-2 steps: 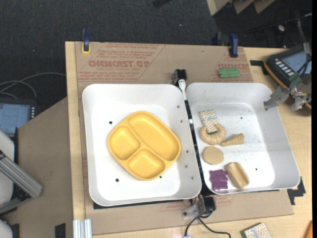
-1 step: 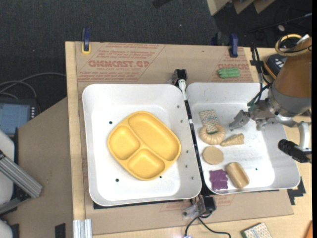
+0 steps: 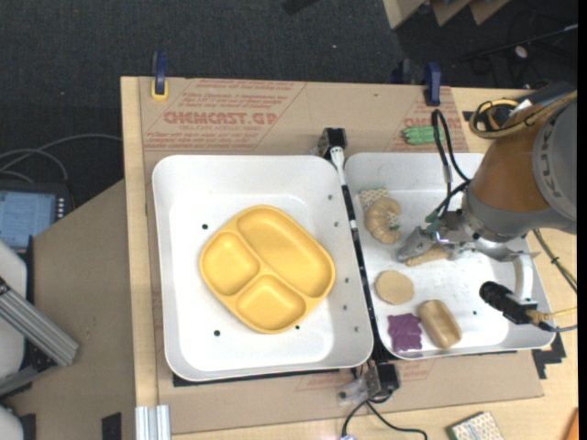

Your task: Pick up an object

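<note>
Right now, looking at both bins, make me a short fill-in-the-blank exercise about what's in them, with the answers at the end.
1. The yellow divided plate lies in the ____ bin of the camera view.
2. The plate has ____ compartments.
3. The purple object lies in the right bin beside the tan oblong piece, on that piece's ____ side in the camera view.
4. The gripper is over the ____ bin.

Missing words: left; three; left; right
</note>
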